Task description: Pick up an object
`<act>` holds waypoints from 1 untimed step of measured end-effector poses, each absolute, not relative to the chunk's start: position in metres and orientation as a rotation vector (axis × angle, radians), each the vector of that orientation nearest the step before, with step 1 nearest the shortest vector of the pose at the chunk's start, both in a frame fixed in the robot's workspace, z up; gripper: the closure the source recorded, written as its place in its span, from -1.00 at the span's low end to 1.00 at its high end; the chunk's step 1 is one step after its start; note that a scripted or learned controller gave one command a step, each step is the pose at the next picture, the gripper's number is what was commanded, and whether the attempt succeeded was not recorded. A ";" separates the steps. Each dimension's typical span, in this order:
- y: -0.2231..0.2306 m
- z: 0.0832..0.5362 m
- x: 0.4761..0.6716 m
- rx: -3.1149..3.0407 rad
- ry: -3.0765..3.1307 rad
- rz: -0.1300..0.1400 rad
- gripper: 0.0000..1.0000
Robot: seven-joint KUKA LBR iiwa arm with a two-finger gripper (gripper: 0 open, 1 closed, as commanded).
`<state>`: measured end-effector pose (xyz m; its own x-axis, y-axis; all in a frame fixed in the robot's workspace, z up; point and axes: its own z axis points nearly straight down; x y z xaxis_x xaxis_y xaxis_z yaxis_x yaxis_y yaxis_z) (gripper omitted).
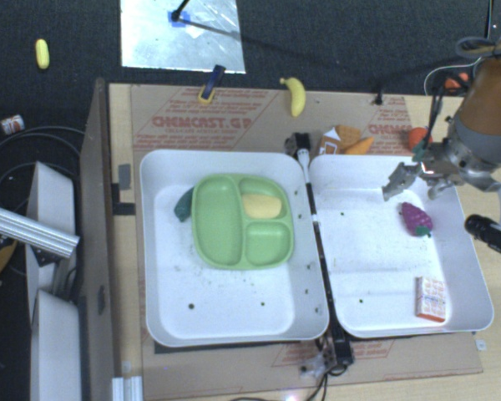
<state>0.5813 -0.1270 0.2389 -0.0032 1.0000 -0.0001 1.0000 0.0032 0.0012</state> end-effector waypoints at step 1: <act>-0.188 0.257 0.608 2.216 2.217 0.004 -1.00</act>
<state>0.6079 -0.1878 0.2572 -0.0001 1.0000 -0.0029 1.0000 0.0001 0.0069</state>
